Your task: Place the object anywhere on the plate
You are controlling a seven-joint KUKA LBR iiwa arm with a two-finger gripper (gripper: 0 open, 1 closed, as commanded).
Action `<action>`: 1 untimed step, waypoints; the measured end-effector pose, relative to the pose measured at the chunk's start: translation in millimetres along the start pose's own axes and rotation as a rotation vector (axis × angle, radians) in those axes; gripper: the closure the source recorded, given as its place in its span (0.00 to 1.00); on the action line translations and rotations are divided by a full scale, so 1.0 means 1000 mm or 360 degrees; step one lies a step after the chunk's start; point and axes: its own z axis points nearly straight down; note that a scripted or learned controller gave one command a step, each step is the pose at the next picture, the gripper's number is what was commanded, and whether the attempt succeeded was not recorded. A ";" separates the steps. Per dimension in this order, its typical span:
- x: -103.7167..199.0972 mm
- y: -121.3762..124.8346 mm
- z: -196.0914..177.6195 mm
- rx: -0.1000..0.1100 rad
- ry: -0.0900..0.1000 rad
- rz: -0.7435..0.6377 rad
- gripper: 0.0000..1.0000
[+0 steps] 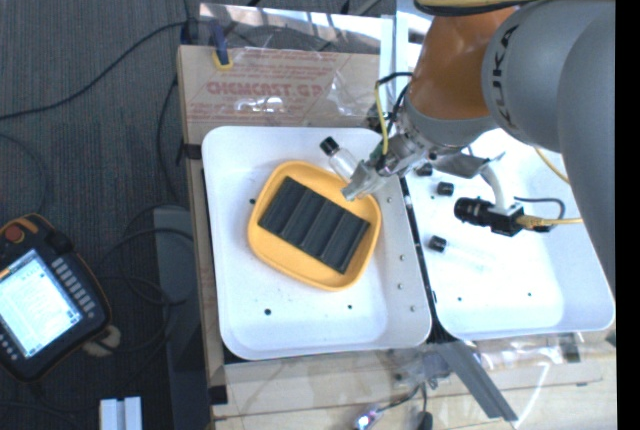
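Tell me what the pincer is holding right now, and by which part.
It cannot be told. The pincer sits at the yellow plate's upper right rim, by the dark ridged object lying on the plate; nothing is visibly between its tips.

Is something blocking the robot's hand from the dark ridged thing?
Nothing visible does. The dark ridged block already lies on the yellow plate, and the gripper is right by the plate's upper right rim.

The plate [268, 236] lies in the left bin [235, 318], with the block [314, 224] resting on it
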 end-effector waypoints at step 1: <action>0.000 0.000 0.000 -0.0001 0.0000 0.0000 0.00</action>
